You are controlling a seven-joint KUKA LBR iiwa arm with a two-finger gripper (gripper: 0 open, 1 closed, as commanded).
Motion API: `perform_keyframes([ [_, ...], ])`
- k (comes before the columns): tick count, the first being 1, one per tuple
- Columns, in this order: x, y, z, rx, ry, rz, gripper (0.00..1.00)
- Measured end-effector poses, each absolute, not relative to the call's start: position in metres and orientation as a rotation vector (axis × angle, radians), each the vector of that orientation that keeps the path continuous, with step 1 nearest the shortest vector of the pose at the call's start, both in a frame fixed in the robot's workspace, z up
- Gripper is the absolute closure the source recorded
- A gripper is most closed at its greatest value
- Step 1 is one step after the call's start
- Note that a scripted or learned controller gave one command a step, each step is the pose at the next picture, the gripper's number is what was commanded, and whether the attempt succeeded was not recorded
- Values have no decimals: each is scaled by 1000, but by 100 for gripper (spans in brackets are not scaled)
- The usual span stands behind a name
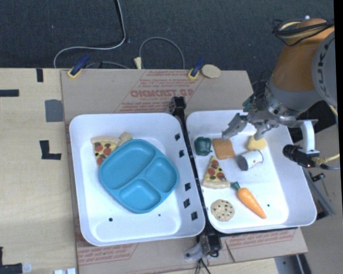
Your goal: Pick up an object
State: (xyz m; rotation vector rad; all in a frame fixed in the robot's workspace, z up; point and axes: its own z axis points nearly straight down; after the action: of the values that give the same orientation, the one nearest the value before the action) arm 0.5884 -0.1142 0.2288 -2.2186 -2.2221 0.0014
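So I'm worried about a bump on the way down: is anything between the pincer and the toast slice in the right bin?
Nothing visible blocks it. The pincer hangs just above and right of the toast slice, whose top is bare. The closest neighbours, the dark green piece to its left and the white cylinder to its right, lie beside it.

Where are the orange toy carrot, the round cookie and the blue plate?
Orange toy carrot (251, 201), camera view, middle of its body.
Round chocolate-chip cookie (222, 210), camera view, its centre.
Blue divided plate (138, 175), camera view, its central ridge.
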Motion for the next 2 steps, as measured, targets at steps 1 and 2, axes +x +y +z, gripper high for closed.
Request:
perform_keyframes([
  [1,625,-108,80,-2223,-2233,-3,0],
  [2,627,-109,99,-2224,-2231,-7,100],
])
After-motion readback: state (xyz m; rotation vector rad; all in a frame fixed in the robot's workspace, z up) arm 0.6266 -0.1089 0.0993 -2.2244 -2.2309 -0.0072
